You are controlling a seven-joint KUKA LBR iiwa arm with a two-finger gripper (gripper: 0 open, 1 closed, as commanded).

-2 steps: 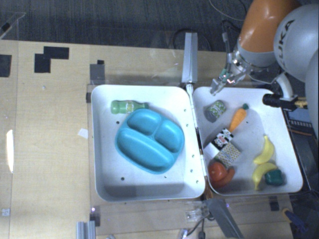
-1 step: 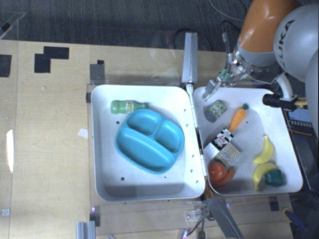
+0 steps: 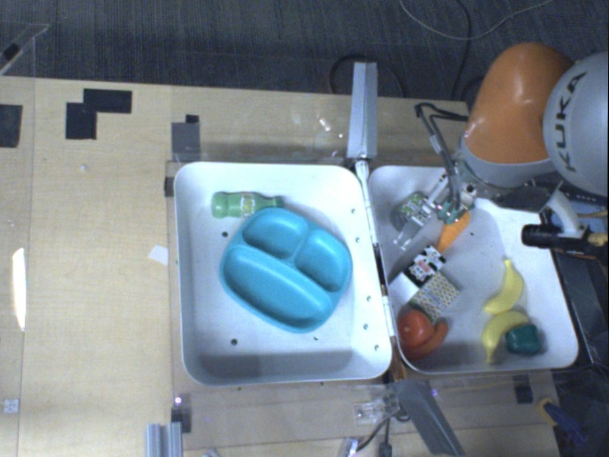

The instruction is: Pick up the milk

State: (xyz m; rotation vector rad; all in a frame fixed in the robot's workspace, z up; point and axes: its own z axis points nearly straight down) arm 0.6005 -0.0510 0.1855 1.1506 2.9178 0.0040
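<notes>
The milk point(image 3: 433, 284) is a small carton with black-and-white patches and a grey speckled side. It lies tilted in the middle of the right bin point(image 3: 561, 350). My gripper point(image 3: 417, 211) hangs over the upper left part of that bin, up and slightly left of the carton and apart from it. An orange carrot point(image 3: 454, 229) lies between the two, just right of the gripper. The grey arm with its orange band point(image 3: 514, 103) reaches in from the upper right.
A red tomato point(image 3: 419, 331) sits just below the milk, touching it. A yellow banana point(image 3: 504, 303) and a teal object point(image 3: 523, 339) lie at the lower right. The left bin point(image 3: 200, 350) holds a blue divided plate point(image 3: 285, 267) and a green bottle point(image 3: 243, 203).
</notes>
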